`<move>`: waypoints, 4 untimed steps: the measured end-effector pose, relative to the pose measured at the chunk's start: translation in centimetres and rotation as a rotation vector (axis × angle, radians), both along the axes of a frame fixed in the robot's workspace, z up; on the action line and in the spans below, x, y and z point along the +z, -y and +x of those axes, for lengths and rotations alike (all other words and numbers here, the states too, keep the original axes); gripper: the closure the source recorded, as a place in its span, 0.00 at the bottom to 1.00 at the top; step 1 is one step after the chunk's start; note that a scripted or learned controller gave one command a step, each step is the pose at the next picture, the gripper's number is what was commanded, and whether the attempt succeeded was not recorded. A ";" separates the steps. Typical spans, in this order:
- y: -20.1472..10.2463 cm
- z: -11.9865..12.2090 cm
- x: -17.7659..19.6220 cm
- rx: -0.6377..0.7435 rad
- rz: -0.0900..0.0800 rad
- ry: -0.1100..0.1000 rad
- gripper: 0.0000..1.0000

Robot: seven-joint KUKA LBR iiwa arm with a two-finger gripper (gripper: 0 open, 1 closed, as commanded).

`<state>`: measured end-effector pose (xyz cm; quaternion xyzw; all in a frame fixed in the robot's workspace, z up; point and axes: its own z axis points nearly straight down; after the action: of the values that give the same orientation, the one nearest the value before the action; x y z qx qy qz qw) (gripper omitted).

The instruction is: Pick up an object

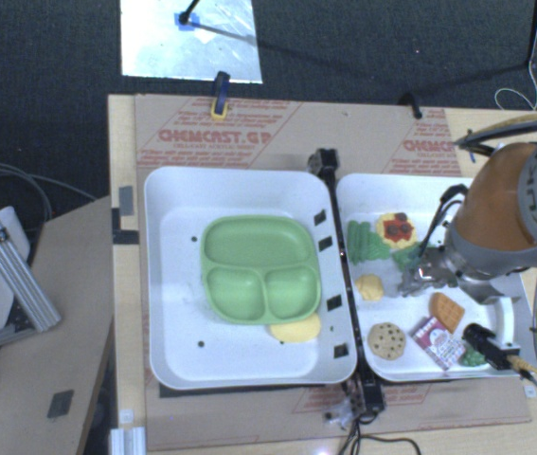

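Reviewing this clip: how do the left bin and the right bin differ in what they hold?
The left bin holds a green divided tray and a yellow piece at the tray's near edge; the right bin holds many small items, among them a cookie and a waffle. The gripper is over the right bin, not the left. Both are shallow and white.

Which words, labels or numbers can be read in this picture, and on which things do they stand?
"CHEMCAST GP": red print on the brown board behind the left bin.
"CHEMCAST": the same red print on the board's right side, partly cut off by the arm.
Small packet in the right bin: print too small to read.
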<state>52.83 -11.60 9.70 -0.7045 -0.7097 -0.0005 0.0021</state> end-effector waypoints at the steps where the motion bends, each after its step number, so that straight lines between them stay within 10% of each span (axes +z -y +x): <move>1: -9.0 -2.1 9.2 0.005 0.000 0.010 1.00; 2: -17.3 0.2 8.7 0.006 0.000 0.005 1.00; 3: -9.2 5.1 8.8 -0.011 -0.007 0.008 1.00; 4: -18.6 3.3 13.1 0.006 0.001 0.007 1.00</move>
<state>56.11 6.97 22.77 -0.7024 -0.7118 -0.0033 -0.0002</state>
